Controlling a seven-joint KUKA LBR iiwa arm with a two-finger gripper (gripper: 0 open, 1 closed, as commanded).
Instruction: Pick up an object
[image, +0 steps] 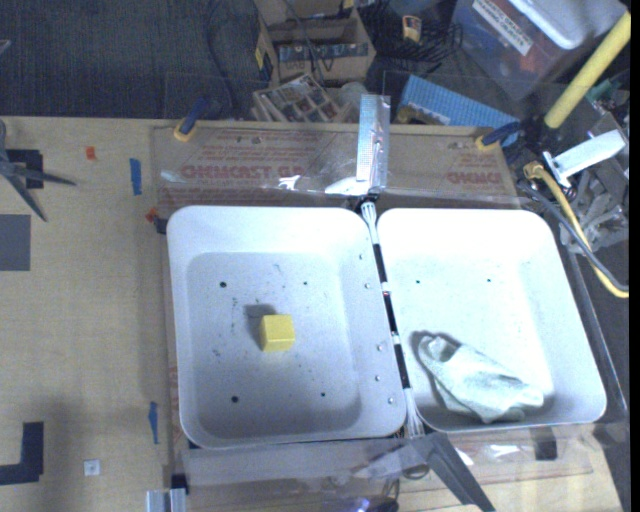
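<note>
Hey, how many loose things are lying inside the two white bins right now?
2. A yellow block lies near the middle of the left bin. A crumpled white cloth lies at the near edge of the right bin. Something might be hidden under the cloth.

Both bins look like matt white plastic, the left bin (200, 250) speckled with dark scuffs, the right bin (520, 260) cleaner. The yellow block (278, 332) is smooth and matt, perhaps foam. The white cloth (478, 382) is soft and crumpled. The surface (80, 320) is pale, matt wood.
</note>
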